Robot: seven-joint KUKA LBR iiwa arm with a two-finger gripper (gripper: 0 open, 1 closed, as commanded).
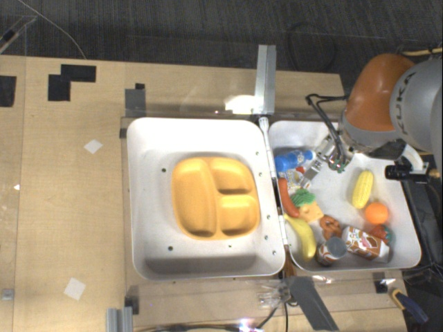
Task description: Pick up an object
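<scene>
Two white bins sit side by side on the wooden bench (62, 206). The left bin (149, 185) carries a yellow divided tray (213, 196); the right bin (405, 251) carries the loose things, so the object to pick must come from there.

I judge the step in hand to be the approach, with nothing picked yet. The end effector (313, 172) is low in the right bin, just beside the blue packet (289, 161) and above the carrot with green leaves (300, 200). Whether it is released or clenched I cannot tell, because its tip is small and mixed with the clutter, and no object can be seen in it.

The next move, as I judge, calls for a short descent onto one thing only, and this corner is crowded: the blue packet, the carrot and the banana (302, 235) lie close together against the bin wall.

About materials: the toy food looks like smooth hard plastic. The corn cob (362, 188) is long and ribbed, and lies apart from the pile. The orange (376, 214) is round and will probably roll. The bottle (365, 244) lies on its side with a glossy label, next to a can (331, 250) with a grey metallic top. The tray is matte with rounded compartments.
</scene>
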